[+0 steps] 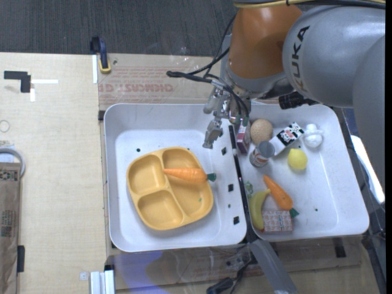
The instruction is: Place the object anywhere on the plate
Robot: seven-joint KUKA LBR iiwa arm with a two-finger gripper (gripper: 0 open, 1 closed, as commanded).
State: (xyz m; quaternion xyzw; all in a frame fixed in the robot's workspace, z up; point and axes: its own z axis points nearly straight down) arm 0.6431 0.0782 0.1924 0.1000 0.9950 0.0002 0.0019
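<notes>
Orange carrot [185,174] lying across the yellow plate [169,188], below and left of the pincer [215,130], tip poking over the plate's right rim. Looks done, by the lie of things: object on plate. Pincer hanging above the left bin [122,164], well clear of the carrot, nothing between its fingers; apart or together, can't tell. Only pulling away left, probably.
</notes>
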